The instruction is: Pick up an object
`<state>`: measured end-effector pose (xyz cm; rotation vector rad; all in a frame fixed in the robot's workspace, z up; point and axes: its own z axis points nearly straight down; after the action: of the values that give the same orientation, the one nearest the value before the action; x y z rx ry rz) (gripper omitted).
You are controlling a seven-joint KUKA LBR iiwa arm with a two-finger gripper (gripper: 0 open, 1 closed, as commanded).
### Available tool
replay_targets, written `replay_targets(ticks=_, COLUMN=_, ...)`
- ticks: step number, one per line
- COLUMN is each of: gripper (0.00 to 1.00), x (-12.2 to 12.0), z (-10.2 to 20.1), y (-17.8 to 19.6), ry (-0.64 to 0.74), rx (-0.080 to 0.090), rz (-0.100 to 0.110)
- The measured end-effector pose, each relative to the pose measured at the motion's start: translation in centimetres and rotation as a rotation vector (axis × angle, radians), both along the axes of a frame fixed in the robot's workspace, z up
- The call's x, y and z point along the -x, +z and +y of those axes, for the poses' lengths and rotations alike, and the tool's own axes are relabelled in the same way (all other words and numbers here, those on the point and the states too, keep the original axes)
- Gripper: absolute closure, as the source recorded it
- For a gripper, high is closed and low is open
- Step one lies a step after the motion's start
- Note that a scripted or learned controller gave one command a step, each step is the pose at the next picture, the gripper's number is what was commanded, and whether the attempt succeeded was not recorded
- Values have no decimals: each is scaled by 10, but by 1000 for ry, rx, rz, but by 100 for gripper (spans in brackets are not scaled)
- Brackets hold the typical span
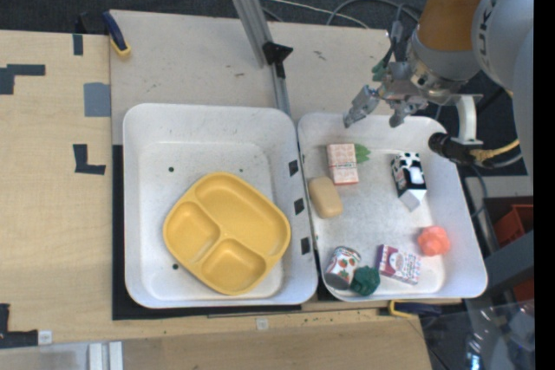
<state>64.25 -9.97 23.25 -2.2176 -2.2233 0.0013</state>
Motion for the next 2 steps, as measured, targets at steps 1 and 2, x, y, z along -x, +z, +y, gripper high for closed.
replay_targets(ticks=1, gripper=0, x=0, z=0, y=0, ry=0, rx=0, rz=0)
replay_targets(ticks=2, gripper=0, x=0, z=-8, y=-48, ry=-1, rx=2, rz=5)
